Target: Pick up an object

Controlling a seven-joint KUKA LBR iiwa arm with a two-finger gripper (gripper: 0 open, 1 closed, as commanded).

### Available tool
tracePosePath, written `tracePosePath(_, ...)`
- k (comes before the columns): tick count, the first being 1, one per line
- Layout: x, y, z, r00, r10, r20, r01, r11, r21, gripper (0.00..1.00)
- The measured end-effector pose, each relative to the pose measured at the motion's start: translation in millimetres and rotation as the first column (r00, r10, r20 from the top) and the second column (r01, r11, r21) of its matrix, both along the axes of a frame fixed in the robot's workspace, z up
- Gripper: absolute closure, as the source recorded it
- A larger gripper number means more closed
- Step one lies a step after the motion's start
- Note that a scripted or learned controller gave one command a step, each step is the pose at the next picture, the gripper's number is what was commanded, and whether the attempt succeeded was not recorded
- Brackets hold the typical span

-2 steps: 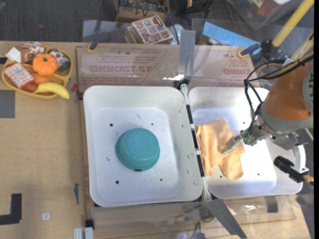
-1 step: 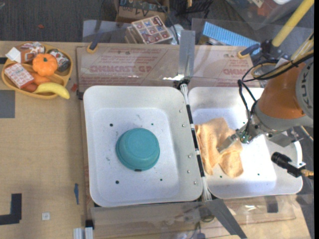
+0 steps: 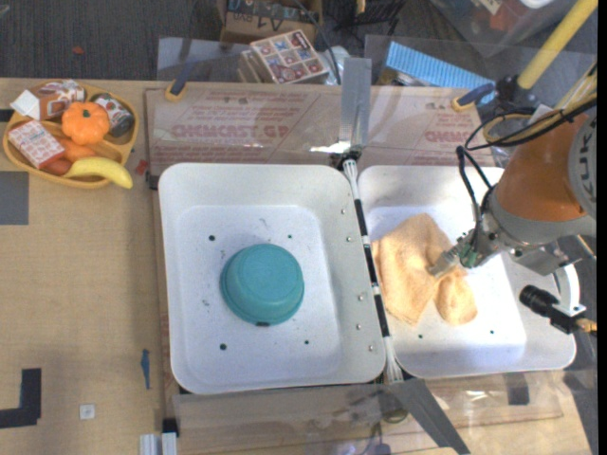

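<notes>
teal bowl [image 3: 263,283] in white left bin [image 3: 190,207], pale orange cloth [image 3: 414,265] in white right bin [image 3: 512,339].

A yellow tray [image 3: 19,150] of toy food [image 3: 85,123] sits far left.

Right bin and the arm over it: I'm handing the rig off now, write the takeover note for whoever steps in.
Gripper: down in the right bin, tip at the right part of the yellow cloth. The view does not settle whether it has a grip.
Things: the cloth lies crumpled on the floor of the right bin, against its left side. A teal bowl sits upside down in the middle of the left bin.
Done: arm brought down to the cloth.
Left: nothing is lifted yet; confirm a grip on the cloth, then raise it clear of the bin.
</notes>
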State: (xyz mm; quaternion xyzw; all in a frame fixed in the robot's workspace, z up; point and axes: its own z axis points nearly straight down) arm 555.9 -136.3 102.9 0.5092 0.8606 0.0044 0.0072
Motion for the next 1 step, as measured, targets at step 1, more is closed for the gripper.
tracePosePath(1, 42.7, 66.4, 82.3, 0.98, -0.199, -0.014, 0.199, 0.98, -0.001, 1.0)
